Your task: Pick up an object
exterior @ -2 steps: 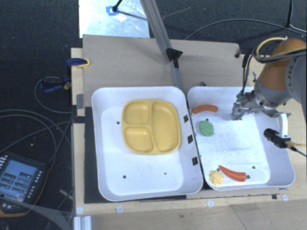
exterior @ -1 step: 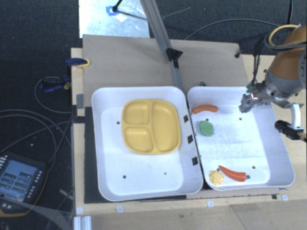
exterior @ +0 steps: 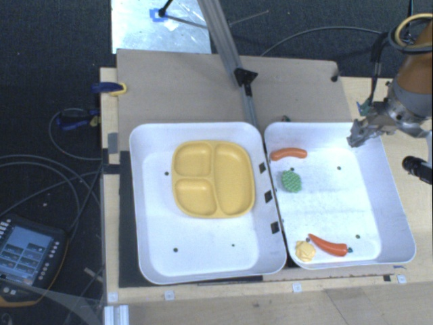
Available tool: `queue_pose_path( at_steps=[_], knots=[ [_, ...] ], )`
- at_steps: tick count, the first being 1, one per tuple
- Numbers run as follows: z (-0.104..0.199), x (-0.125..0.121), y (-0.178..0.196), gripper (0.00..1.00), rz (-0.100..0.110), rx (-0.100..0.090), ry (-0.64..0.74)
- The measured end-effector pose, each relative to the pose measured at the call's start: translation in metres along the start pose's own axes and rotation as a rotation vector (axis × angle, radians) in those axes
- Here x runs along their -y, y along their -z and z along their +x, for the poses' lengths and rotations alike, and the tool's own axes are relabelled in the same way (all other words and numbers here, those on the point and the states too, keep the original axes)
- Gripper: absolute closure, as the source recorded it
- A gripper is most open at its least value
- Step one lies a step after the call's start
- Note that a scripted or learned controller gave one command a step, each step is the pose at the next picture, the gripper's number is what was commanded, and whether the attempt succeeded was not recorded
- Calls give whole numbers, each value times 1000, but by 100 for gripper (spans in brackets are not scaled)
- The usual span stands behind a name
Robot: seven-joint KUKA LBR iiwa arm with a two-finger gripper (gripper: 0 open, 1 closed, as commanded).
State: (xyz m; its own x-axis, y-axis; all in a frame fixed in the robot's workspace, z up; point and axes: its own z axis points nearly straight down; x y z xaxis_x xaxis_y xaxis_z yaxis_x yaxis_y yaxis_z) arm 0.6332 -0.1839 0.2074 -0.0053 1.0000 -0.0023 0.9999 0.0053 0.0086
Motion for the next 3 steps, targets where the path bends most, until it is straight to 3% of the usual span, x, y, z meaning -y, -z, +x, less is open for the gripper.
queue_pose_path(
  at_steps=[3],
  knots=[
    [149, 34, 34, 100, 7, -5, 6]
  ],
)
